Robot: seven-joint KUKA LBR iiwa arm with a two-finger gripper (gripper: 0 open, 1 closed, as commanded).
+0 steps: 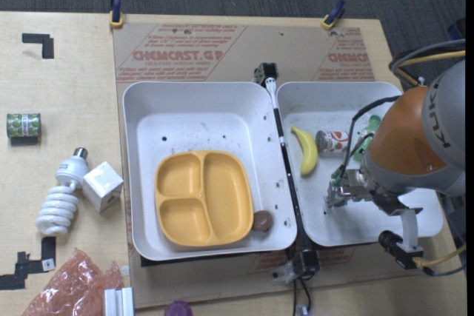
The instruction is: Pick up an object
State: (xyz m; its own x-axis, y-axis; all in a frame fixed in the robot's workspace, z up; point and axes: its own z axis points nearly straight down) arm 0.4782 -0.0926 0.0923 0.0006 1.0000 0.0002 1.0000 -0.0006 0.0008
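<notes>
Low over the right bin (311,229), the claw (339,196) seems empty; finger state unclear. Banana (304,151) and can (332,142) unlifted; pickup remains.

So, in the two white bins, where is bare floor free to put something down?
Left bin: a bare strip runs between its back wall and the yellow divided plate; the front is crowded by the plate and a small brown ball. Right bin: free at the front left, below the banana; the can, claw and arm crowd the right.
</notes>
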